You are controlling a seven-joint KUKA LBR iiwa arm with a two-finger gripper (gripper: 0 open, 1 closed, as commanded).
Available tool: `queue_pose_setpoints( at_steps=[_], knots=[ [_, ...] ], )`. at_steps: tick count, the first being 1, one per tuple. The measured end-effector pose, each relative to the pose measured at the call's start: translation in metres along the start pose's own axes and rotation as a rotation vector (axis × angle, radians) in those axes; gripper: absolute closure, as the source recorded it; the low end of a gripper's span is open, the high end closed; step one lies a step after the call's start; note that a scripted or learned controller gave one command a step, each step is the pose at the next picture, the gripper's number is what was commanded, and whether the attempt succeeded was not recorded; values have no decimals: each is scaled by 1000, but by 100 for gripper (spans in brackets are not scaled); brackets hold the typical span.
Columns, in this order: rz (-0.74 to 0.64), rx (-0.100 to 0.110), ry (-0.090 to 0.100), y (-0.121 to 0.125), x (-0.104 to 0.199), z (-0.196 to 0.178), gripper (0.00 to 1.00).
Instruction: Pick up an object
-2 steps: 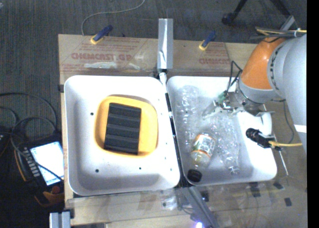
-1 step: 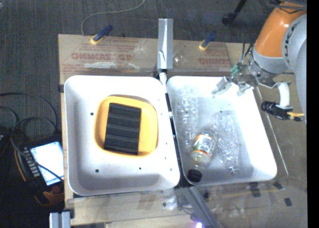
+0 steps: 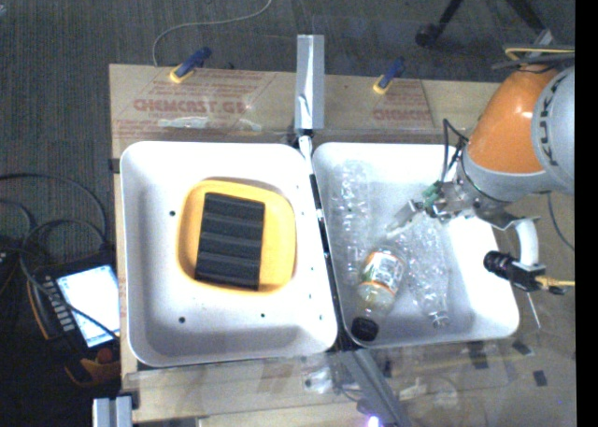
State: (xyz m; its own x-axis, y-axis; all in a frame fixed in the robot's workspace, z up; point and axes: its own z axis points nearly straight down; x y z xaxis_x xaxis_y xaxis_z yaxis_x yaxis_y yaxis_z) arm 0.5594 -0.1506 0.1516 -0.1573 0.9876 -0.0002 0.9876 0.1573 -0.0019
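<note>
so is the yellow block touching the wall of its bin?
Apart. In the camera view the yellow block lies mid-floor in the left bin, with bare white floor showing between it and the wall on every side.

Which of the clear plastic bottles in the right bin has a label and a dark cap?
The clear plastic bottle with the orange-and-white label, lying near the right bin's front left corner, black cap pointing forward. The other clear bottles beside it look bare.
</note>
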Motion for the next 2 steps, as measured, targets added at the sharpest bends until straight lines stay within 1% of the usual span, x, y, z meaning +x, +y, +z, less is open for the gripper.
queue_pose_setpoints(
  at_steps=[1,2],
  knots=[
    [-83,-18,-8,-1,-24,58,0],
    [-83,-38,-19,5,-27,39,100]
  ],
)
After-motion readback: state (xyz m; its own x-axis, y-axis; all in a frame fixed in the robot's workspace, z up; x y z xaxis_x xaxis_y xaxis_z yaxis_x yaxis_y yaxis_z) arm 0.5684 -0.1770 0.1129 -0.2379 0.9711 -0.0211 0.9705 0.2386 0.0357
